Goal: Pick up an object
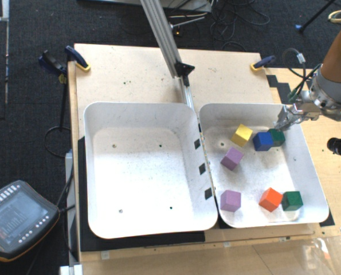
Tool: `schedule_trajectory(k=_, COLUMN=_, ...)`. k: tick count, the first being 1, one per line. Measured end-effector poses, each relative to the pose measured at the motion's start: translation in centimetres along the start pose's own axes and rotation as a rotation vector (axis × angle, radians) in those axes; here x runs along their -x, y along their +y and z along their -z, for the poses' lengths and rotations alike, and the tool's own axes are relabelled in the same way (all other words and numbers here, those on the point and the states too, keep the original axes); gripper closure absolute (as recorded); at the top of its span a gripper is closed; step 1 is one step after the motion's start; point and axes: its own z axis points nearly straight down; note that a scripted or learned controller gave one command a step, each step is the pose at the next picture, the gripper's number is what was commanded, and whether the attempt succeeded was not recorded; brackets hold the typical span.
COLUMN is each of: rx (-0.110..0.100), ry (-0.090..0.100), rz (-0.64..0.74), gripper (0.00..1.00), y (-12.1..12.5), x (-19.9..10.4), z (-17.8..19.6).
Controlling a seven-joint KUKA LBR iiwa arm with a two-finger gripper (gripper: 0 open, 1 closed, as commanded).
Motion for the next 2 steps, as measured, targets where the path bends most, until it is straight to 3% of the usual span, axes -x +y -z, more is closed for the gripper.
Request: schedule_trajectory(k=2, rx=-0.005, ry=0.003, rz=0.004, gripper=1.0, y=-0.3, x=-10.2, z=-0.8)
